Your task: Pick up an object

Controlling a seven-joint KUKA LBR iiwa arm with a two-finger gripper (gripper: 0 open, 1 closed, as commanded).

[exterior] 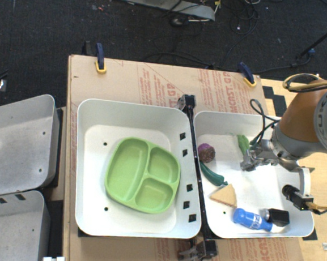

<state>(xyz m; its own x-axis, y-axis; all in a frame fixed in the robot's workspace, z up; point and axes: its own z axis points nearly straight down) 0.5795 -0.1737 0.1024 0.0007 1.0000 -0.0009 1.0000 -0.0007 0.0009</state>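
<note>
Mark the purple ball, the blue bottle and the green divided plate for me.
purple ball [206,152]: camera view, centre of its fuzzy top, right bin.
blue bottle [249,219]: camera view, middle of its blue body, right bin.
green divided plate [143,175]: camera view, ridge where its compartments meet, left bin.

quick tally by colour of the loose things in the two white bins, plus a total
Green: 3 - divided plate, small green piece by the gripper, dark green curved piece
Purple: 1 - ball
Tan: 1 - wedge
Blue: 1 - bottle
Black: 1 - small block
Total: 7
</note>
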